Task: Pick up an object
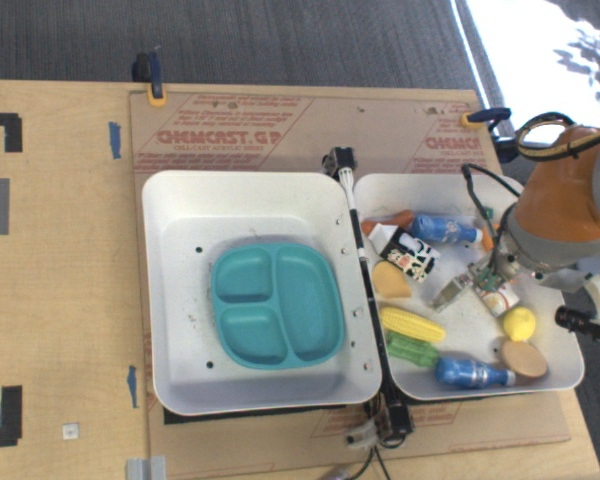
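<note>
Jaws (458,286) low over right bin (570,368), cardboard-covered bench (70,268), grey carpet (280,28).

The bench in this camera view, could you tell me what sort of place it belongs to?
Probably a robotics lab: two white bins clamped onto a board, a teal divided tray in one, toy food like a corn cob in the other, and a robot arm reaching in.

Two white bins (170,218), one teal divided plate (277,305), two blue bottles (445,231), one corn cob (411,322), one lemon (519,324), one cow-patterned toy (411,258)
</note>
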`<action>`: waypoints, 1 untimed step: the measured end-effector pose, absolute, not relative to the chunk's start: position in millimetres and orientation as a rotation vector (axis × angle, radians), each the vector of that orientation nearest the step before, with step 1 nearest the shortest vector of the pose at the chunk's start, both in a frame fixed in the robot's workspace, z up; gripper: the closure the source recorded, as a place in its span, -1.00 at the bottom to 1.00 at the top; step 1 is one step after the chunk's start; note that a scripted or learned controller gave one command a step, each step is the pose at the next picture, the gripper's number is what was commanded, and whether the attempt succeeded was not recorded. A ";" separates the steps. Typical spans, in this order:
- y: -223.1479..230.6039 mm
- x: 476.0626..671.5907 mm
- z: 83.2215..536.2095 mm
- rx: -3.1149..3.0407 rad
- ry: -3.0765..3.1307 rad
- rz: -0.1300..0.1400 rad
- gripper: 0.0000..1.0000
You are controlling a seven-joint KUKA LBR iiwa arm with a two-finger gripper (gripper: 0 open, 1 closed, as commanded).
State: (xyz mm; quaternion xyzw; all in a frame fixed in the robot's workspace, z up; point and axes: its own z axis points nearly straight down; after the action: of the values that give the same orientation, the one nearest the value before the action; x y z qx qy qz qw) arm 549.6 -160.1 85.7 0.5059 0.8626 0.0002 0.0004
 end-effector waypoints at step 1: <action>-180.3 614.1 85.3 1.519 2.750 0.004 -1.00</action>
State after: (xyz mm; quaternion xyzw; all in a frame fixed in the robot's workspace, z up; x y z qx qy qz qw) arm 614.1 -180.3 85.3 0.4834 0.8754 0.0012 0.0000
